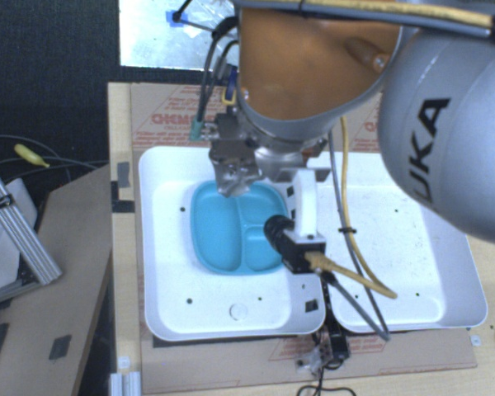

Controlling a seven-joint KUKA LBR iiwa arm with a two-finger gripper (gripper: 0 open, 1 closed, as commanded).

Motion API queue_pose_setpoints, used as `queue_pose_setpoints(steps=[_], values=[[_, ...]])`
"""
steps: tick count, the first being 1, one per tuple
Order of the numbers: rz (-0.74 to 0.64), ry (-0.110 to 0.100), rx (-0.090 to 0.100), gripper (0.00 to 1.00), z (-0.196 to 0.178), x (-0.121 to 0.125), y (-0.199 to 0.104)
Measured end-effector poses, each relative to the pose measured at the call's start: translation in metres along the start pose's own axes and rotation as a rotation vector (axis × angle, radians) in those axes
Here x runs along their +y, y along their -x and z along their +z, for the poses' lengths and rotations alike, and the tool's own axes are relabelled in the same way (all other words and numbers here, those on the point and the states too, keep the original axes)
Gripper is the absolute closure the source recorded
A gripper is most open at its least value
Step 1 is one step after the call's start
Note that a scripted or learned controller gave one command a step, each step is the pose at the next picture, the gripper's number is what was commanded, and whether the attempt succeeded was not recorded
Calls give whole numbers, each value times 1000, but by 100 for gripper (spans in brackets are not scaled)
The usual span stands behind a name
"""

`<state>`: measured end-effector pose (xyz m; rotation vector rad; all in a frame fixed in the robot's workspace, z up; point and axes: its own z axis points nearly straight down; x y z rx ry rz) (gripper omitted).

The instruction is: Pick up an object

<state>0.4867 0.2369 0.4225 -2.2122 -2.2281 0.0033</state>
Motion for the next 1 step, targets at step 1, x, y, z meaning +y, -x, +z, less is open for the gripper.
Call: queue_pose_setpoints(steps=[1], values=[[12,20,4,100,-120,62,50]])
